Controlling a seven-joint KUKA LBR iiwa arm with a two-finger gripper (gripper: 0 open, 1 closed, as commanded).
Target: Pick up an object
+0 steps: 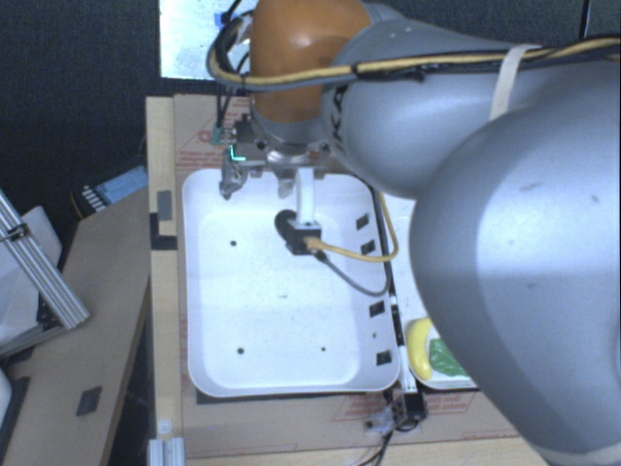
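My gripper point(233, 178) hangs over the far left corner of the left white bin point(291, 384), close to its back wall. Nothing shows between its tips at this angle. A yellow object point(419, 348) lies beside a green one point(444, 357) in the near left corner of the right bin point(448, 384). The grey arm point(485, 212) with its orange band point(301, 47) crosses above that bin and hides most of it.
A black divider strip point(388, 299) runs between the two bins. An aluminium frame point(39, 270) stands off the bench at the left. A blue item point(121, 184) lies beyond the bench's left edge.
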